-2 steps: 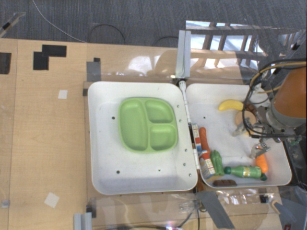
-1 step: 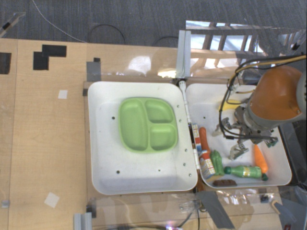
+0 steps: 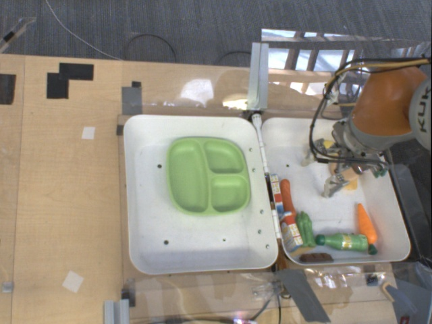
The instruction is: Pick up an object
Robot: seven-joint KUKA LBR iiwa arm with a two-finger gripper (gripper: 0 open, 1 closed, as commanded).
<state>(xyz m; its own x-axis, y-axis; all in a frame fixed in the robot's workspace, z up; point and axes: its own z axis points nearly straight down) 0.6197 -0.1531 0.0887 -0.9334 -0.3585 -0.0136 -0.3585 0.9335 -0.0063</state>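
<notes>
I get bright, even overhead light; glare on the counter (image 3: 199, 90) at twelve o'clock, soft shadows, slight blur.

- Divided plate (image 3: 206, 175): pale green, plain.
- Both bins (image 3: 155, 248): white.
- Bottle (image 3: 345, 241): green, yellow label.
- Carrot (image 3: 366, 223): orange.
- Arm (image 3: 388, 103): orange band, grey.
- Bench (image 3: 61, 201): light wood, black patches at 10 o'clock.

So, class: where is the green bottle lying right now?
The green bottle lies on its side along the near edge of the right bin, just below the orange carrot and right of the green pickle-like toy.
</notes>
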